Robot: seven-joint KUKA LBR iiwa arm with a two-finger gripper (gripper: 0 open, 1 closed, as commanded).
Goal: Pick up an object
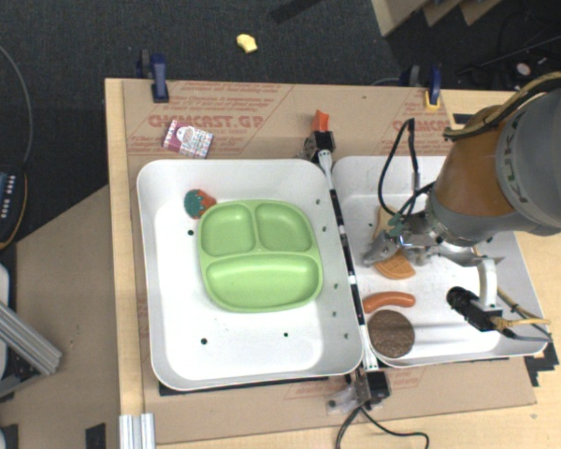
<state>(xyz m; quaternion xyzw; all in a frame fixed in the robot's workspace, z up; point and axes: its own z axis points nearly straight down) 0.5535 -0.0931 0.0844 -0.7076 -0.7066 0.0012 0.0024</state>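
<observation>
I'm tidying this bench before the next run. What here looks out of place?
Two things lie outside the bins: a small yellow scrap on the dark floor beyond the bench, and a pink-and-white packet on the cardboard behind the left bin. The green divided plate sits slightly askew in that bin.

My grey arm with the orange band [477, 181] reaches in from the right, wrist bent down over the right white bin's [533, 265] middle. My two-finger gripper [390, 248] sits low by the bin's left wall, pointing left.
</observation>
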